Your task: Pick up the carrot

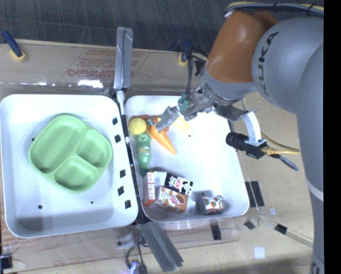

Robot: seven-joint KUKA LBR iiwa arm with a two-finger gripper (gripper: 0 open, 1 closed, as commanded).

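The orange carrot (pixel 163 139) lies in the right bin (pixel 216 158) near its upper left corner, thick end up-left and tip pointing down-right. My gripper (pixel 166 119) reaches in from the right and sits low, right over the carrot's thick end, touching or nearly touching it. The carrot still rests on the bin floor. The gripper body hides the carrot's top end.
A yellow lemon (pixel 137 125) and a green bottle (pixel 142 147) lie just left of the carrot against the bin wall. Cartons (pixel 169 194) and a can (pixel 211 204) sit along the front edge. The left bin (pixel 16 198) holds a green divided plate (pixel 72 151).
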